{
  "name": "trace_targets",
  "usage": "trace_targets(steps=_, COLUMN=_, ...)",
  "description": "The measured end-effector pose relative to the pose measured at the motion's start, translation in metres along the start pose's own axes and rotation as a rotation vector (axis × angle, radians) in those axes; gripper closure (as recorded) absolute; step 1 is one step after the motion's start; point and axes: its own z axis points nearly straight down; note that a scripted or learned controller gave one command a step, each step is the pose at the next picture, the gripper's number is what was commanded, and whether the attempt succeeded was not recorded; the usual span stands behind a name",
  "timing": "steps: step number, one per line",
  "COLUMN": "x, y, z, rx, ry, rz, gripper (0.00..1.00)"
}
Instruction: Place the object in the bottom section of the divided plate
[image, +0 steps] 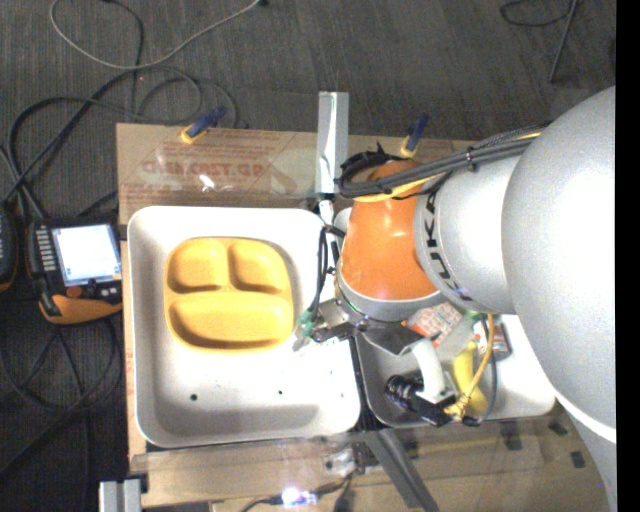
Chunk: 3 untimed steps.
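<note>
The arm (400, 250) hung over the right bin (530, 395) among its clutter – gripper state and target object impossible to tell, so its handling stayed a guess – the yellow plate (230, 290) sat left

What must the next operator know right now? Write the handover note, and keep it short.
Gripper: at the wall between the bins, tucked under the arm; open or shut cannot be told, and no object is seen in it.
Plate: in the left bin, its bottom section toward the camera.
Objects: a yellow item and a red-and-white packet lie in the right bin, partly hidden by the arm.
Done: nothing placed yet.
Left: pick an object, carry it over, and set it in the bottom section.
</note>
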Motion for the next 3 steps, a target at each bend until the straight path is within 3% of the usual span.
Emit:
trace_targets(steps=1, x=0.072, y=0.022, z=0.048, rx=0.004, ry=0.002, rz=0.118, gripper=1.0)
trace_targets(steps=2, x=-0.031, y=-0.007, z=0.0, rx=0.0, ry=-0.001, rz=0.432, gripper=1.0)
trace_targets(steps=3, x=0.052, y=0.016, z=0.029, rx=0.004, ry=0.002, rz=0.288, gripper=1.0)
